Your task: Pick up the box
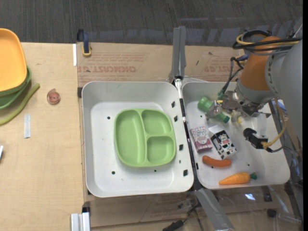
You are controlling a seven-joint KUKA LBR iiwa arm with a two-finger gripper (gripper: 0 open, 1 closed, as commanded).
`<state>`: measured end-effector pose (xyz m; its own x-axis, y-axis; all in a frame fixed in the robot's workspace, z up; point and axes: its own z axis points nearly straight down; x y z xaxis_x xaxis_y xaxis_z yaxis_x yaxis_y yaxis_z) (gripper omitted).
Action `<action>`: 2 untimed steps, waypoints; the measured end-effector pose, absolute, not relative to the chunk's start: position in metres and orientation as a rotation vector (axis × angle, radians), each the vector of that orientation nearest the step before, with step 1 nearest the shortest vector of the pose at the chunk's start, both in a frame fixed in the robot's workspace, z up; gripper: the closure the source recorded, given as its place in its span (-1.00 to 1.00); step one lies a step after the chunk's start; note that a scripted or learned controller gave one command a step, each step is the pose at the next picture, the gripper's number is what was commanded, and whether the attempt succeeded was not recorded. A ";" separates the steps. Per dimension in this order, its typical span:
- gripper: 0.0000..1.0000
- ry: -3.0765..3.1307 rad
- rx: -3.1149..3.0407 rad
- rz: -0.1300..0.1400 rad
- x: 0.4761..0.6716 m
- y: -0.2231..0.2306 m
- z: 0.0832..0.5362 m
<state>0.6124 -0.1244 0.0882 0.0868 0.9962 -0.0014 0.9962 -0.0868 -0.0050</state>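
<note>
A small pink box (199, 137) lies flat in the right bin (274, 174), close to its left wall. Beside it, to the right, lies a black-and-white patterned carton (224, 144), tilted. My gripper (216, 111) hangs low over the back of the right bin, above and a little behind both boxes and apart from them. A green object (205, 103) sits right at its tip, touching or nearly touching it. The orange-banded wrist (254, 76) rises behind the gripper.
An orange sausage-like piece (216, 161) and a carrot (236, 178) lie at the front of the right bin. The left bin (96, 143) holds a green divided plate (145, 137). Orange and green plates (10, 69) are stacked at far left on the bench.
</note>
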 end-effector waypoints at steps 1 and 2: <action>-1.00 -2.335 -2.077 0.023 0.654 -0.100 0.084; -1.00 -2.352 -2.076 0.005 0.572 -0.110 0.088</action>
<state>0.5715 -0.1103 0.0883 -0.1246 0.9922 0.0012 0.9922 0.1246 -0.0052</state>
